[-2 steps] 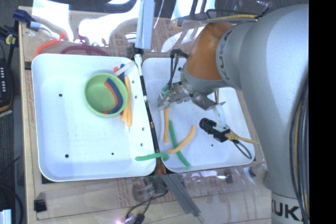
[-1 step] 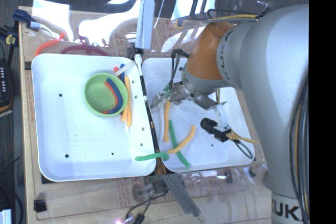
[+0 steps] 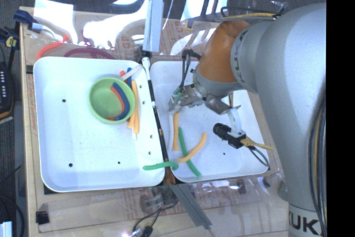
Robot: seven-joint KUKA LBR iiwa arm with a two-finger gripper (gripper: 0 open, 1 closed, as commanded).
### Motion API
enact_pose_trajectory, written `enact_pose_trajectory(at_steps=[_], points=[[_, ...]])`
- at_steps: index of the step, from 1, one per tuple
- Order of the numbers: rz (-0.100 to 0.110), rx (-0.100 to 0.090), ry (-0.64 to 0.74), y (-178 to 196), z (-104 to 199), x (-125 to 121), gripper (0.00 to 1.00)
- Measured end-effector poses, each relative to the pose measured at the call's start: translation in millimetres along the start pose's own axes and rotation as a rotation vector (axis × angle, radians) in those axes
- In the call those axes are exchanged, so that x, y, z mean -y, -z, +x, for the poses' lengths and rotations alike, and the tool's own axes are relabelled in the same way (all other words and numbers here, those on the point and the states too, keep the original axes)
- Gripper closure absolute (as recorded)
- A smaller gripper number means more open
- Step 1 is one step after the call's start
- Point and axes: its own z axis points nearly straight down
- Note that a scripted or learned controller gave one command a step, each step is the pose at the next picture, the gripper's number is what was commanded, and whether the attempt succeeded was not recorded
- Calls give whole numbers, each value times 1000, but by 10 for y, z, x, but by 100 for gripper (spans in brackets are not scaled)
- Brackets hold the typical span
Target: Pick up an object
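My gripper (image 3: 178, 100) reaches down into the right bin (image 3: 244, 166), near its left wall. Just below it lies a thin orange stick (image 3: 176, 131), pointing toward the fingers. A curved yellow-orange piece (image 3: 195, 147) and a green stick (image 3: 186, 156) lie crossed a little further down. Another green stick (image 3: 160, 166) rests across the divide between the two bins. In the left bin (image 3: 72, 141) a green bowl (image 3: 111, 100) holds red and blue curved pieces, with orange sticks (image 3: 134, 114) along its right side.
The bulky grey arm and its orange band (image 3: 219, 55) cover the upper right part of the right bin. Clear plastic sheeting and a red ring (image 3: 83, 53) lie behind the left bin. Cables run along the bench's left edge.
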Motion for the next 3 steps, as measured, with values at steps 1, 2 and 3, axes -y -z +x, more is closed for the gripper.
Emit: enact_pose_trajectory(at_steps=[1,2,3], points=[[0,0,0,0,1,0,0],[1,0,1,97,-2,-2,100],[1,0,2,97,-1,-2,0]])
